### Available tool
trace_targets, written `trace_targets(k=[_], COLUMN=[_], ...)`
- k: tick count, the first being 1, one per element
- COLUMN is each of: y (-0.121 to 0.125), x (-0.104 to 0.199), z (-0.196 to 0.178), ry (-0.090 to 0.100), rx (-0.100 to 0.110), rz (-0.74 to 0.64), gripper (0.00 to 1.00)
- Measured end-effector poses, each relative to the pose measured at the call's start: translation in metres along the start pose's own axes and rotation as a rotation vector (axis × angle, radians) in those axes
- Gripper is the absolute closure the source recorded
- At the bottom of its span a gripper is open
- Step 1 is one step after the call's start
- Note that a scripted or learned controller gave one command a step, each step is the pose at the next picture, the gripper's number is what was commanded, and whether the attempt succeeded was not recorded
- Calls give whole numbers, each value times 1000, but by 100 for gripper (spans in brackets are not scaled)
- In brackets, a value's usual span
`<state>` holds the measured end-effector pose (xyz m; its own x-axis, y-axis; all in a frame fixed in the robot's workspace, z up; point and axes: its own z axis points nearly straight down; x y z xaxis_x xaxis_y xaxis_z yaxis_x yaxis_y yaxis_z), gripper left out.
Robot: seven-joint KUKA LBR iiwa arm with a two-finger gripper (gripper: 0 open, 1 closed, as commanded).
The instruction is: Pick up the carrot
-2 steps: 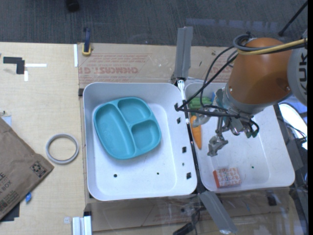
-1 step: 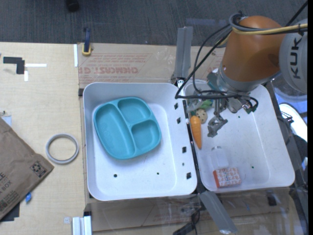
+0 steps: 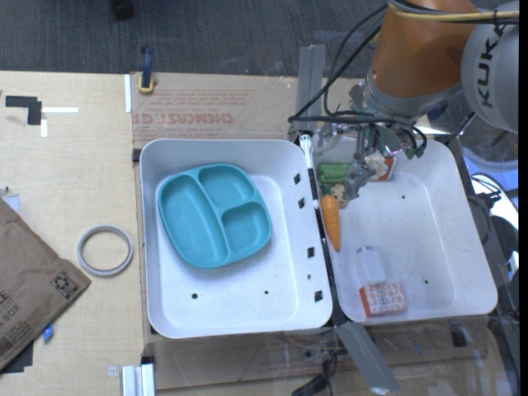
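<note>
Two white bins sit side by side on the counter. One long, pointy orange carrot (image 3: 331,219) lies by the left wall of the right bin (image 3: 429,246). The jaws (image 3: 356,180) hang near its top end; how wide they are cannot be told. A smooth blue plate (image 3: 214,214) with three parts rests in the left bin (image 3: 231,304).

1. The two white bins (image 3: 223,304) look like smooth, slightly glossy plastic.
2. The blue divided plate (image 3: 214,214) is matt plastic.
3. The carrot (image 3: 331,219) has a dull orange skin.
4. The table (image 3: 58,163) looks like pale wood.
5. The far sheet (image 3: 210,110) and the box (image 3: 29,287) at the near left are matt brown cardboard.
6. The arm's orange band (image 3: 421,40) shines.
</note>
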<state>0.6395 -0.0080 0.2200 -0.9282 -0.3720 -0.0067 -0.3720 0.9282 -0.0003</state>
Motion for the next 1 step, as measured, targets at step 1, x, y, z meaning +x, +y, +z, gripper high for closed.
trace_targets(k=[1], y=[-1], x=[-1], z=[-10], ry=[-6], rx=[0], rz=[5], gripper=[100])
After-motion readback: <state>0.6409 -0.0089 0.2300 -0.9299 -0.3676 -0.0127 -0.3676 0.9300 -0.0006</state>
